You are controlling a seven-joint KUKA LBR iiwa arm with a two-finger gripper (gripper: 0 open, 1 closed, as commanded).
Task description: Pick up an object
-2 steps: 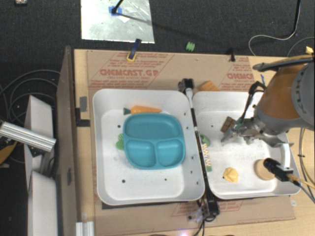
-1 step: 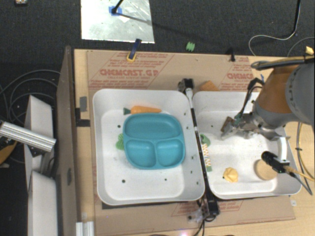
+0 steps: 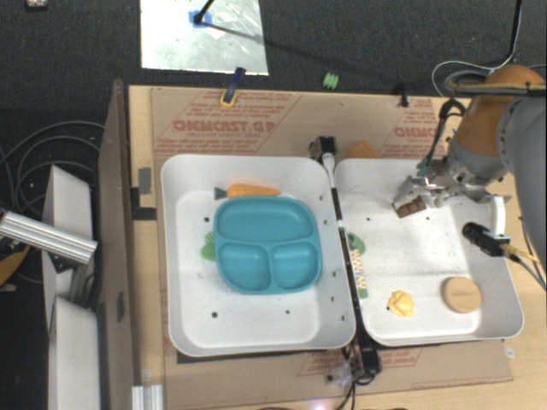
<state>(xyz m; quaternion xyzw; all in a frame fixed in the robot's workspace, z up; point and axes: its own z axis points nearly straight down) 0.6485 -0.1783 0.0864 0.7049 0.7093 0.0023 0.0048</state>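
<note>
Two small objects are seen nearest the camera in the right bin (image 3: 513,314): a yellow lump (image 3: 401,302) at about 6 o'clock of that bin and, just beside it toward 4 o'clock, a tan round disc (image 3: 461,294). Either could serve as the object to be picked up. The yellow lump is judged light and probably soft or rubbery, with an uneven surface; it would best be taken across its narrow middle. The disc is judged stiff, light and flat, so it would have to be gripped by its edges and might slip.

Farther back, in the left bin (image 3: 184,229), a blue divided tray (image 3: 267,244) is laid at the centre, with an orange carrot-shaped piece (image 3: 252,191) touching its rim at 12 o'clock and a green scrap (image 3: 208,247) at 9 o'clock. The tray is judged broad and awkward to pinch.

At about 12 o'clock of the right bin the gripper (image 3: 412,203) is lowered near the floor, well apart from both small objects. Whether the claw is apart or together cannot be told; nothing is visibly held.
</note>
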